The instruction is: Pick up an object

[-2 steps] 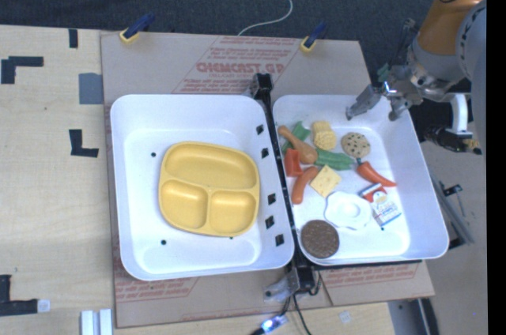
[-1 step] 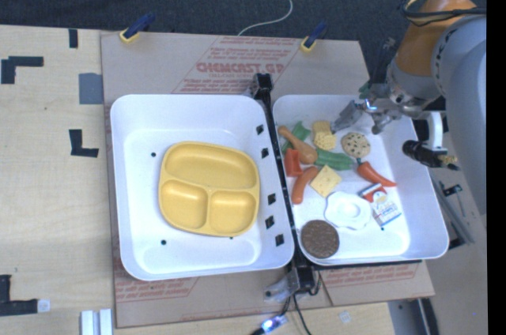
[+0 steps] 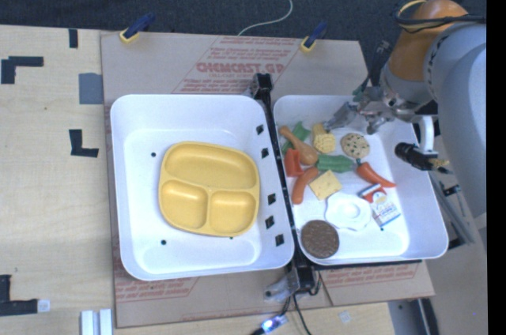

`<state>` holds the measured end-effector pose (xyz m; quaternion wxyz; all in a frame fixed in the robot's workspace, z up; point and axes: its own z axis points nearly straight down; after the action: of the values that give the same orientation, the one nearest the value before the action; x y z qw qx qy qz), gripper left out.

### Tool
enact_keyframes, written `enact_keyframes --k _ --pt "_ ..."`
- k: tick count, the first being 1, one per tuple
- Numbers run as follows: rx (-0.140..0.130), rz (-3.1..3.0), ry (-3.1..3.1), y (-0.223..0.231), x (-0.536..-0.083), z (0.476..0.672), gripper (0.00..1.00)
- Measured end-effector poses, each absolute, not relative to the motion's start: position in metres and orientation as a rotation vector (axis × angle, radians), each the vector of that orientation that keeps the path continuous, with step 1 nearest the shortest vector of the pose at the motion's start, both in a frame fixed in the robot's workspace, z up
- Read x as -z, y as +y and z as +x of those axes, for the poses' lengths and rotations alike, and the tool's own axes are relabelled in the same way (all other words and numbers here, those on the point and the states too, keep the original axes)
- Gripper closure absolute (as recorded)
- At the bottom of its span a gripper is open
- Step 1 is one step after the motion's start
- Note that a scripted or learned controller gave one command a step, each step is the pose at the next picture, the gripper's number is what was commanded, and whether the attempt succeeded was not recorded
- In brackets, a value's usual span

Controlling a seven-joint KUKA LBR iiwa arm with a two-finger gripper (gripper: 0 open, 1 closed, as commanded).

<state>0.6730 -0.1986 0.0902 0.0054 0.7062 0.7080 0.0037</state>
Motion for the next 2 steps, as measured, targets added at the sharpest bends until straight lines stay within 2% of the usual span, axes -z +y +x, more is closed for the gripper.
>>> enact_keyframes --k 1,2 --pt "-0.017 2.205 2.217 -0.197 -0.104 0.675 1.0" --pt "-0.004 2.216 2.221 -0.192 -0.167 0.679 1.0"
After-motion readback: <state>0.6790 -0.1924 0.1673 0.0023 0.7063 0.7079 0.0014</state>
